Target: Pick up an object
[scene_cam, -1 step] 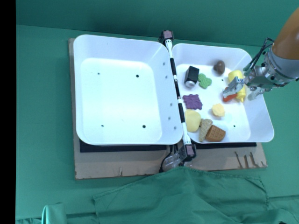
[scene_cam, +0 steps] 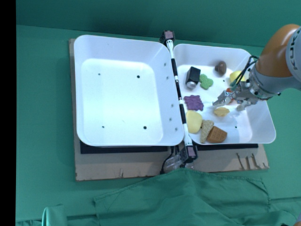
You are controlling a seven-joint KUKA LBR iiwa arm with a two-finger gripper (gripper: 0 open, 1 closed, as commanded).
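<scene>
The right bin (scene_cam: 261,132) holds several small toys: a black block (scene_cam: 192,76), a green piece (scene_cam: 206,82), a brown lump (scene_cam: 220,68), a yellow ball (scene_cam: 234,76), a purple flat piece (scene_cam: 194,102), a pale yellow lump (scene_cam: 194,121), a cone (scene_cam: 206,130), an orange waffle piece (scene_cam: 217,135) and a small yellow piece (scene_cam: 221,111). My gripper (scene_cam: 231,99) hangs low over the bin's right half, just above and right of the small yellow piece, its fingers spread with nothing between them.
The left bin (scene_cam: 84,51) lies beside the right one, joined by a black and white divider bar (scene_cam: 175,76). Both rest on a cardboard sheet (scene_cam: 103,169) over green cloth. A fold of green cloth (scene_cam: 188,197) bunches at the front.
</scene>
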